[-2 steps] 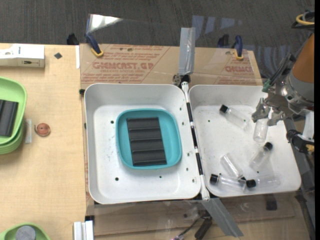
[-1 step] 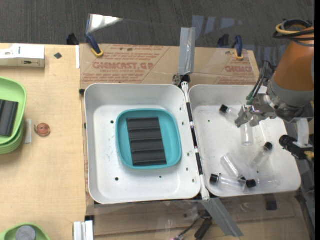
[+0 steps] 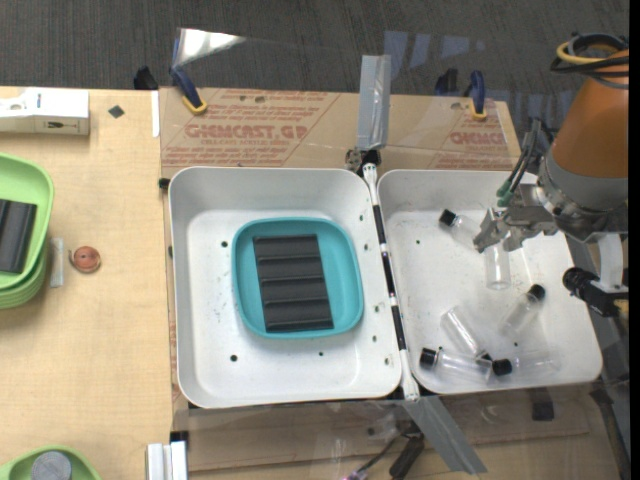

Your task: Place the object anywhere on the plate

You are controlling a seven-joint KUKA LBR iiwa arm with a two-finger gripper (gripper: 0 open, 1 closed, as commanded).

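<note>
- You have two shallow white bins side by side on the bench: the left bin [image 3: 195,298] and the right bin [image 3: 400,208].
- In the left bin you see a teal square plate [image 3: 246,278] with rounded corners, roughly centred, with a black ridged block [image 3: 292,283] lying on it and covering most of its middle.
- The arm reaches in from your right, its orange band [image 3: 592,128] above the right bin's far right corner.
- The gripper [image 3: 500,240] hangs over the upper right part of the right bin, pointing down, and a clear plastic vial [image 3: 497,266] sits upright between its fingertips; you can take it as gripped, closed on that vial.
- The held vial is above the right bin's floor, well apart from the plate.
- Other clear vials with black caps lie loose in the right bin: one near the top [image 3: 450,218], one at the right [image 3: 525,308], and a cluster [image 3: 462,348] toward the near edge.
- Left of the bins, on the wooden bench top [image 3: 100,368], you see a green tray [image 3: 30,183] at the edge and a small round reddish disc [image 3: 86,259].
- Cardboard sheets [image 3: 260,128] lie behind the bins, held by clamps.
</note>
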